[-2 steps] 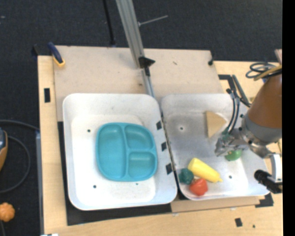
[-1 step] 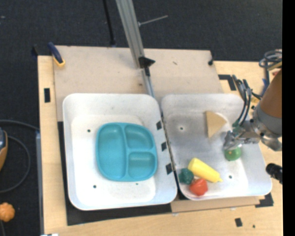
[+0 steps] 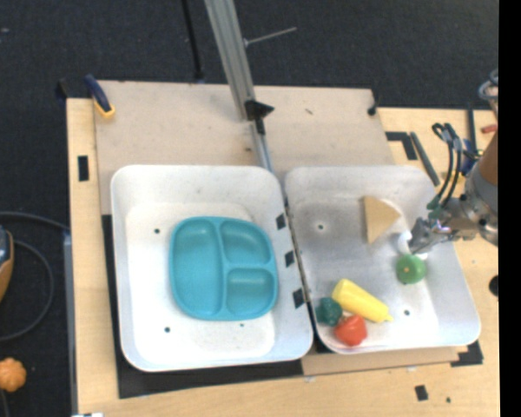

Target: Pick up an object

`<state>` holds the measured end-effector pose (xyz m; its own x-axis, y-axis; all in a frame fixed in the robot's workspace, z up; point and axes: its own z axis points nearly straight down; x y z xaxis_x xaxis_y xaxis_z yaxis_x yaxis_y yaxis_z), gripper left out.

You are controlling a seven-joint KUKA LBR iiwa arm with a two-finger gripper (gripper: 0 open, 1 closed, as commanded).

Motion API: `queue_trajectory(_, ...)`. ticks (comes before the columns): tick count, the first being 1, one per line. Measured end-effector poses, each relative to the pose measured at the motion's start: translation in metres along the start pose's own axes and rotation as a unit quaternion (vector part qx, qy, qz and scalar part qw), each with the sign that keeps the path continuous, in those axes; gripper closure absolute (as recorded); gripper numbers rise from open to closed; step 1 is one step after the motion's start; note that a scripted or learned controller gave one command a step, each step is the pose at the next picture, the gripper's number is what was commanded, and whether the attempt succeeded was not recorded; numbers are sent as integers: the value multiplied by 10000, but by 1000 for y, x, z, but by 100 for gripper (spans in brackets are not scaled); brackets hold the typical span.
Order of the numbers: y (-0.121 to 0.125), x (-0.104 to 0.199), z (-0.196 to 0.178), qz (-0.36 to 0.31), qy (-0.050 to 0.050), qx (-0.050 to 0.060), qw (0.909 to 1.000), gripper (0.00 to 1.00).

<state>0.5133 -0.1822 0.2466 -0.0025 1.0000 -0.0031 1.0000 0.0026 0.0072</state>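
One green ball just below tool

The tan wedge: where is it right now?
The tan wedge lies in the right bin, toward its far side, left of the gripper and above the green ball.

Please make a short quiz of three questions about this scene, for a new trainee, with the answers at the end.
1. True or false: the teal divided plate lies in the left bin.
2. Which thing lies nearest the gripper? A) the green round object B) the yellow object C) the red object
3. Fill in: the tan wedge lies in the ____ bin.

Key: 1 true; 2 A; 3 right.
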Motion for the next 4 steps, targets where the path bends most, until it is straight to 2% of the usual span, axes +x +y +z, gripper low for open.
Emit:
queue_trajectory(1,1,-2,-23,-3,5,12,10000,100)
queue_trajectory(2,11,53,-29,-28,14,14,10000,100)
queue_trajectory(3,18,102,-13,-21,19,32,10000,100)
queue_trajectory(4,38,153,-1,-18,14,31,10000,100)
